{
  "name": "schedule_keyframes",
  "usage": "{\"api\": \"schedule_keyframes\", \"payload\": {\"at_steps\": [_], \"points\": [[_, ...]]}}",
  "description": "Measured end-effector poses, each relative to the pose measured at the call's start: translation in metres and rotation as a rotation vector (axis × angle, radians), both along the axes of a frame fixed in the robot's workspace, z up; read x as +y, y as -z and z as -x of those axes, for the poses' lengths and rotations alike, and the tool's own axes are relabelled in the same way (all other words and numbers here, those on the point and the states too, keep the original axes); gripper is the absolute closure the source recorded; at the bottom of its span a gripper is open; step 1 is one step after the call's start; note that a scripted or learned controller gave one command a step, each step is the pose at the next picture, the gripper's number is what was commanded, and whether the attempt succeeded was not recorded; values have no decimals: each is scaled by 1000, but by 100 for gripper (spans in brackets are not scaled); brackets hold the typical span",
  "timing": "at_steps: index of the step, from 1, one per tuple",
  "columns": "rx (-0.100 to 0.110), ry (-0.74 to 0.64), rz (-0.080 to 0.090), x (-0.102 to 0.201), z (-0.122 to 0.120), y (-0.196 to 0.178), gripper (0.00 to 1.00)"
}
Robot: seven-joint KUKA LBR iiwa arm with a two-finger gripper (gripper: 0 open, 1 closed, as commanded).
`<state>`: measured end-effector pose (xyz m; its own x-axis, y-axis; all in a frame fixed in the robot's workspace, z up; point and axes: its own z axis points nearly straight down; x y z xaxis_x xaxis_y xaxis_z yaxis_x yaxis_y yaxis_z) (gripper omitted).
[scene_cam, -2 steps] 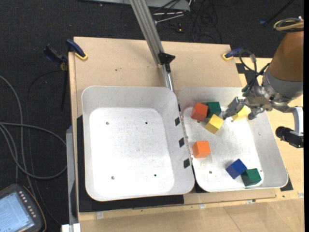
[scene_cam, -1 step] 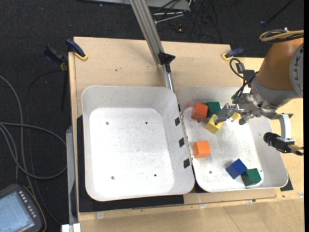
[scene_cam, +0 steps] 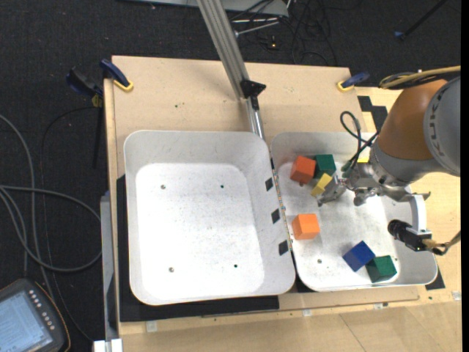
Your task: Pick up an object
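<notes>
My gripper (scene_cam: 343, 191) hangs low over the right bin (scene_cam: 410, 273), near its middle, below the arm's orange band. A small yellow block (scene_cam: 321, 184) lies right at the gripper's left side, touching or nearly touching it. Just beyond it sit an orange block (scene_cam: 303, 169) and a dark green block (scene_cam: 325, 164), close together. A second orange block (scene_cam: 305, 226) lies by the bin's left wall. A blue block (scene_cam: 358, 256) and another green block (scene_cam: 381, 268) rest side by side at the bin's front right.
The left bin (scene_cam: 146, 152) stands beside the right one, their walls meeting in the middle. A slanted metal pole (scene_cam: 223, 35) runs down to the bench's back. Clamps (scene_cam: 117, 75) hold the bench corners. Cables trail from the wrist (scene_cam: 410, 233).
</notes>
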<state>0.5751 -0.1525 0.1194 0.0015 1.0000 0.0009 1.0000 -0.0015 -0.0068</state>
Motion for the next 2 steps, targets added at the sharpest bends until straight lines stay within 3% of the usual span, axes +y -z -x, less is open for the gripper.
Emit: {"api": "schedule_keyframes", "payload": {"at_steps": [1,2], "points": [[-9,0,2,-1,-2,-14,100],[-12,-4,3,4,1,-59,100]]}}
